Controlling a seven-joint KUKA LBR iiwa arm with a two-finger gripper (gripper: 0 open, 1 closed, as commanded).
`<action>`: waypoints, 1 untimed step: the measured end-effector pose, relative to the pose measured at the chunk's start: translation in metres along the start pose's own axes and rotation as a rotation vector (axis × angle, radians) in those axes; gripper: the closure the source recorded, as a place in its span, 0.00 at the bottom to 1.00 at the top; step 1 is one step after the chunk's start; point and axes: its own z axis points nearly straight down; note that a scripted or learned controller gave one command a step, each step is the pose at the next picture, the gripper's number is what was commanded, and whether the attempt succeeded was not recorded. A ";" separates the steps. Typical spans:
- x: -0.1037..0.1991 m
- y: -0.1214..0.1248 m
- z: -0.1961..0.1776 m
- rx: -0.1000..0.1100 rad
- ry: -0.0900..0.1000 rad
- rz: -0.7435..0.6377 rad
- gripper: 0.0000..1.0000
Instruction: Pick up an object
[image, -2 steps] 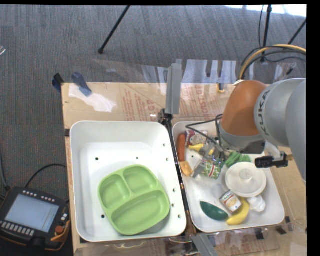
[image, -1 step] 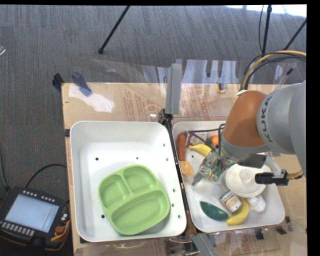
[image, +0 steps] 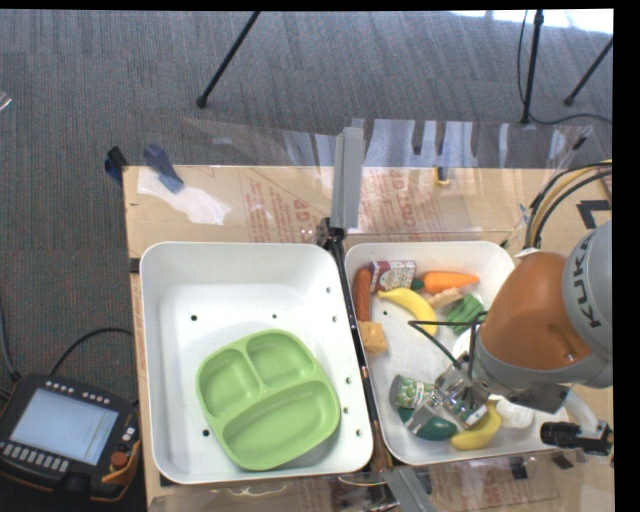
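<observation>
The gripper (image: 458, 398) is low in the right bin (image: 497, 254), at about five o'clock of it, crowded by a green packet (image: 412, 391), a dark green object (image: 435, 428) and a yellow banana (image: 480, 430). How its jaws stand cannot be told. In such clutter, the likely failure is closing on two items or nudging the target aside.

**Right bin crowded, left bin mostly open**

Left bin (image: 165, 300): bare floor at back & sides; green divided plate (image: 267, 398) fills front centre. Right bin (image: 420, 250): toy food packed along back & front, arm (image: 535, 320) covers right side; small bare gap mid-floor.
</observation>
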 end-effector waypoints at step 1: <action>-0.048 0.064 -0.001 -0.002 -0.001 0.193 0.00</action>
